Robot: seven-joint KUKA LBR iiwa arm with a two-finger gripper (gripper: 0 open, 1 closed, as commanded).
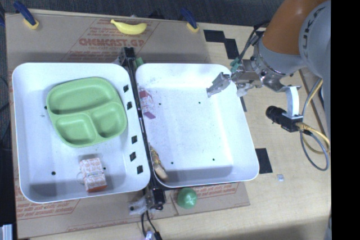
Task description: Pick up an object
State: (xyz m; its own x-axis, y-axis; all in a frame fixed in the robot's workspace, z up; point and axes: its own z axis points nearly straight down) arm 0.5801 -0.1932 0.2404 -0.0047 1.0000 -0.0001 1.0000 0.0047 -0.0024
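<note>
The jaws cannot be read from here: the gripper is a small grey blur over the upper right corner of the right bin, so whether it is wide or narrow I cannot tell, and nothing shows in it.

The nearest things worth taking lie well off from the jaws, along that bin's far wall: a flat red-and-white wrapper pressed against the wall, and lower down a small tan piece, possibly a toy. Both hug the wall, so a good pick probably means coming straight down beside the wall with the fingers set along it, not across.

Further from the jaws, in the left bin, sit a smooth green divided tray, broad and shallow, hard to pinch, and a small boxy carton, the better shape for a two-finger grasp.

Outside the bins are a yellow banana on the cardboard and a green ball.
</note>
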